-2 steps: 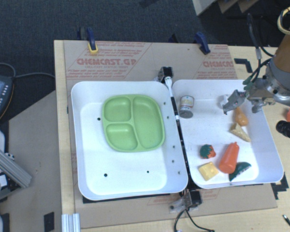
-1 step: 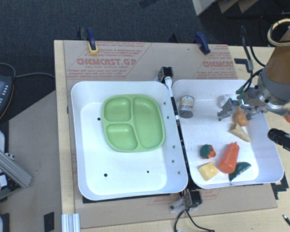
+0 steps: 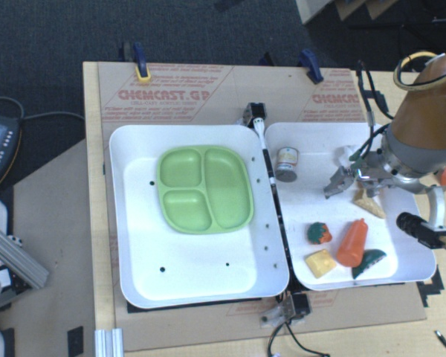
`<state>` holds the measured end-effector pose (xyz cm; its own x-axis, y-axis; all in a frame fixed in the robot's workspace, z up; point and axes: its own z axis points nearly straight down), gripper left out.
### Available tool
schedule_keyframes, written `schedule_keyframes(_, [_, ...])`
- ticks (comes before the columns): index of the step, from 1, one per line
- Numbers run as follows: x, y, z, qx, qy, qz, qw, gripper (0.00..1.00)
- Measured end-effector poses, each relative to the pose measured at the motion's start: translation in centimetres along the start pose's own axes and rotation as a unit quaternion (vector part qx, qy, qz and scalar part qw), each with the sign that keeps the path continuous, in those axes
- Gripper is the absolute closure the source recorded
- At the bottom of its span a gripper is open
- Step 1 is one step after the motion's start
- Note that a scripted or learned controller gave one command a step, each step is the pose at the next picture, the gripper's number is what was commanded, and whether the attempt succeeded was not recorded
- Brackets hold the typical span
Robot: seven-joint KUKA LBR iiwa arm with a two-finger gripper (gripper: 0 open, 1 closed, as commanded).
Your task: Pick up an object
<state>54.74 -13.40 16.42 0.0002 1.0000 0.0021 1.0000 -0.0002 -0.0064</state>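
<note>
The tool hangs over the right bin, and I cannot tell how it is set. A tan wedge lies just beside it. Nearer the front lie a carrot, a yellow block and a small green-and-orange piece. A can stands near the divider. The left bin holds a green 3-part plate.

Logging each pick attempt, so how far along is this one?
Done: the gripper is over the right bin, near the tan wedge. In hand: nothing visible between its fingers. Left: the carrot, yellow block and can all lie in the bin, unlifted.
</note>
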Motion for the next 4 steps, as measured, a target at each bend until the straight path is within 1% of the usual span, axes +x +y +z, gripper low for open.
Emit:
schedule_keyframes(1, [0.2, 0.6, 6.1, -0.001, 0.0, 0.0, 1.0, 0.0])
schedule_keyframes(2, [0.3, 0.6, 8.1, -0.001, 0.0, 0.0, 1.0, 0.0])
schedule_keyframes(3, [0.3, 0.6, 6.9, -0.003, -0.001, 0.0, 1.0, 1.0])
schedule_keyframes(4, [0.6, 0.5, 0.6, -0.007, -0.002, -0.001, 1.0, 1.0])
